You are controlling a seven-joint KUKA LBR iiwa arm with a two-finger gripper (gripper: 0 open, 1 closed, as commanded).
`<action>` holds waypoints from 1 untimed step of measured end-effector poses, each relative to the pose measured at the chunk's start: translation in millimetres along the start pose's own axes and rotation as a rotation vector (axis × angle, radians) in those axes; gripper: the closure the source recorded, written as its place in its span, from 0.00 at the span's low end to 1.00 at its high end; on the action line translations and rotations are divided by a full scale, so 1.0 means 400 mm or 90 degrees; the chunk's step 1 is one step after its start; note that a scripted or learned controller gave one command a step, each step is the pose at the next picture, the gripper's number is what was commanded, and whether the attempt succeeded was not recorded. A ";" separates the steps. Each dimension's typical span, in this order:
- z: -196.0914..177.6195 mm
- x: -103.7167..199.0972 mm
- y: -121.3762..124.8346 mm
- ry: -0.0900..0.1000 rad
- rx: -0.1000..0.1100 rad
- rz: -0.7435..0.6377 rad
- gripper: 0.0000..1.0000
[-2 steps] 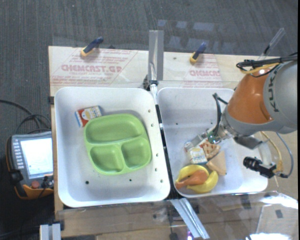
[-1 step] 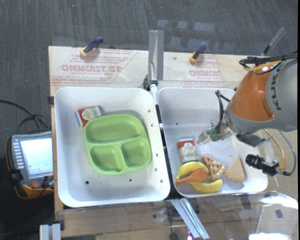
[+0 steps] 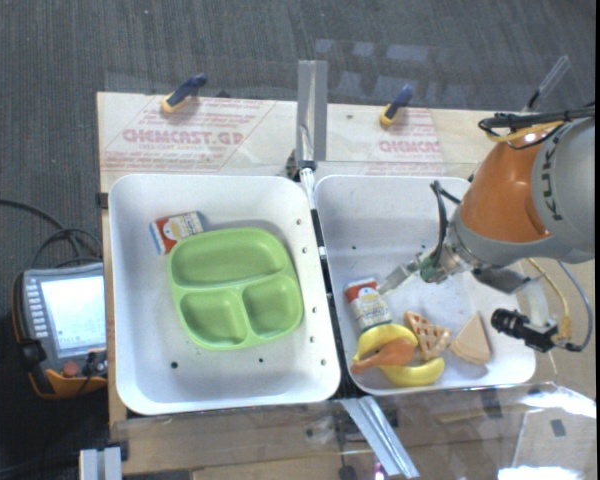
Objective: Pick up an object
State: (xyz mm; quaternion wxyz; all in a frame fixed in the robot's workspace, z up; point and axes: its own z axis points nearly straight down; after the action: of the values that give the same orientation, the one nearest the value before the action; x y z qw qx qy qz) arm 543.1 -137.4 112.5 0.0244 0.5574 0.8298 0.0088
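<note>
the fingers (image 3: 392, 280) reach leftward into the right shallow white bin (image 3: 380, 208), their tips hovering just above and to the right of a small jar with a red-and-white label (image 3: 366, 304); whether they are apart or together cannot be told at this angle, and nothing is seen between them. the jar lies tilted against the bin's left wall, pale lid end toward the near edge.

in this bin there are four things: the one jar, one yellow banana-shaped toy with an orange piece on it (image 3: 400, 358) below the fingers, one tan waffle-like wedge (image 3: 427, 334) below and right of them, and one plain beige wedge (image 3: 472, 342) farther right. the banana and waffle touch each other (the jar sits just above them).

far to the fingers' left, the left shallow white bin (image 3: 140, 368) holds one green three-compartment plastic tray (image 3: 236, 286) and one small red-and-white carton (image 3: 176, 230) tucked at its upper-left corner. two yellow-and-blue clamps (image 3: 184, 92) sit on the bench (image 3: 230, 133) beyond.
</note>
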 end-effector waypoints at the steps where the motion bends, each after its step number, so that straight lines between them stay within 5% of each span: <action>1: 0.043 -0.027 -0.159 0.013 0.017 -0.069 0.00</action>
State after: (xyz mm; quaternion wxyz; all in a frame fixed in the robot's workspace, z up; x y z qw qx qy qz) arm 489.1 -171.8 93.1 0.0091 0.5119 0.8590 0.0017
